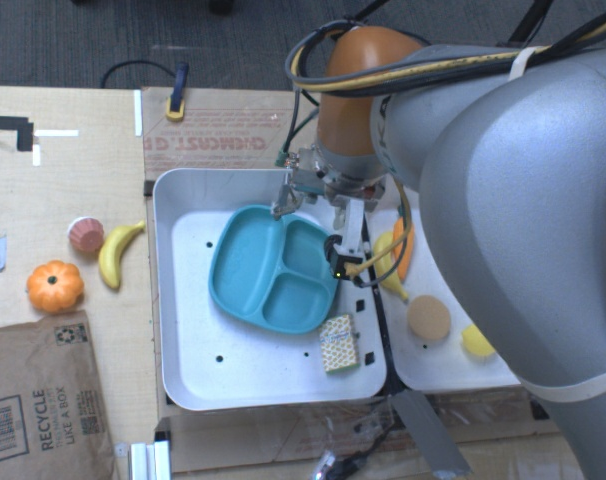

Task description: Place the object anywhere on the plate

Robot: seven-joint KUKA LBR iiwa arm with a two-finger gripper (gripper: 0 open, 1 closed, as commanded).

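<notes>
Grey robot arm (523, 218), with an orange band (368, 68) above the wrist, covers the right side of the frame and reaches toward upper centre. Two shallow white bins sit side by side: the left bin (188, 353) at centre, the right bin (438, 368) partly under the arm. A brown cardboard sheet (33, 398) printed "recycle" lies at lower left.

A teal divided plate (248, 263) lies bare in the left bin, toward its upper right. The claw (311, 200) hangs over the plate's upper right rim. Whether it is released or clenched cannot be told, and it carries nothing that can be seen.

Which thing is the one to place is not certain. The nearest candidate, as a judgement, is a yellow banana (386, 268) in the right bin. It lies just right of and below the claw, with its long axis running top to bottom of the frame, beside an orange carrot-like piece (406, 251). The plate lies to its left, across the wall between the bins.

Lower in the right bin are a tan ball (428, 319) and a lemon (476, 341). A patterned sponge (339, 345) lies just beside the plate's lower right edge.

On the bench at left, well apart from the claw, are a small pumpkin (55, 286), a second banana (116, 255) and a pink cupcake (86, 234).
</notes>
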